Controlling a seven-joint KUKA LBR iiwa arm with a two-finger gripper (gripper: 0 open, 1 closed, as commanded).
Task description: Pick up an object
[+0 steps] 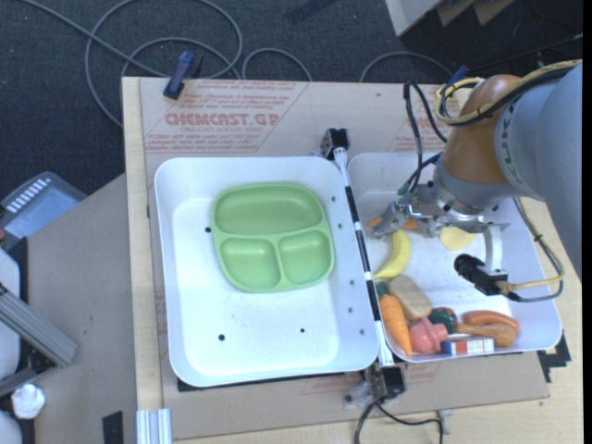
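Note:
The right bin point(546, 289) holds several toy foods. A yellow banana point(396, 255) lies near its left wall, with a small orange piece point(375, 221) above it. Along the front are a carrot point(395, 324), a tan piece point(412, 296), a pink item point(425, 334), an orange hot dog point(488, 325) and a white tube point(467, 346). A pale yellow piece point(455, 238) sits half under the wrist. My gripper point(413, 213) hangs low over the back left of this bin, just above the banana's top end. I see nothing held in it.
The left bin point(185, 276) carries a green divided plate point(274, 235). A black clip point(335, 141) sits at the back where the bins meet. Cables point(518, 289) loop from the arm over the right bin's right side. A blue object point(181, 74) lies at the bench's back left.

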